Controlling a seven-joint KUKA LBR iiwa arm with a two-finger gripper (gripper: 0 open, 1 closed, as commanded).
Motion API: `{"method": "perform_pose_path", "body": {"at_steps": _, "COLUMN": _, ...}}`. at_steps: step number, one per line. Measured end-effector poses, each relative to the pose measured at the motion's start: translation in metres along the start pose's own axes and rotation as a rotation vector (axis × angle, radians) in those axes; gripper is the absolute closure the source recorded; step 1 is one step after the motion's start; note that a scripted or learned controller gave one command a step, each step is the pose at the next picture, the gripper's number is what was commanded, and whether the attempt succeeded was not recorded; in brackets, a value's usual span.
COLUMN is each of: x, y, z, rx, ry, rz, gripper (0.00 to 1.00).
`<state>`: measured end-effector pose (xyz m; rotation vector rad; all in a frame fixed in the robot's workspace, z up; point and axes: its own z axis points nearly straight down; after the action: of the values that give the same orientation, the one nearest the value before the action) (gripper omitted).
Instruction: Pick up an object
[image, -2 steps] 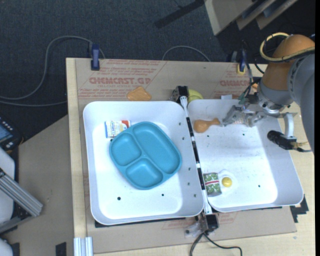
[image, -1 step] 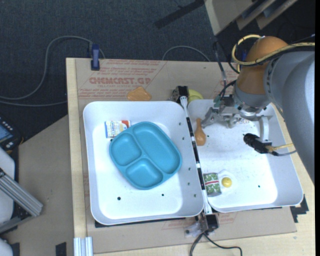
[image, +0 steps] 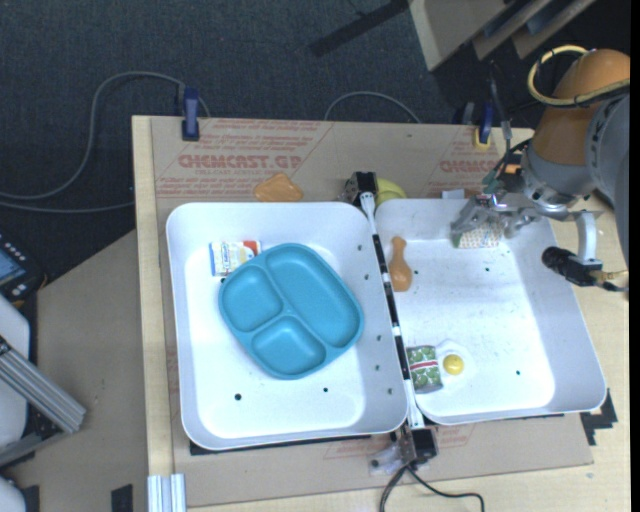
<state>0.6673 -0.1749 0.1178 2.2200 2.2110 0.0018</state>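
From my screen, a blue divided plate fills the left bin, a small card tucked at its upper-left edge. In the right bin, an orange piece lies by the divider, a yellow ball beside a green packet lower down. The gripper sits upper right over a speckled pad; I cannot tell its grip.

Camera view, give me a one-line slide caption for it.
Gripper hovers at the right bin's far edge; blue divided plate fills the left bin.
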Motion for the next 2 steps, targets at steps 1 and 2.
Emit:
{"method": "perform_pose_path", "body": {"at_steps": 1, "x": 0.031, "y": -0.003, "z": 0.034, "rx": 0.019, "ry": 0.003, "rz": -0.003, "gripper": 0.0}}
{"method": "perform_pose_path", "body": {"at_steps": 2, "x": 0.066, "y": -0.005, "z": 0.032, "rx": 0.013, "ry": 0.004, "rz": -0.005, "gripper": 0.0}}
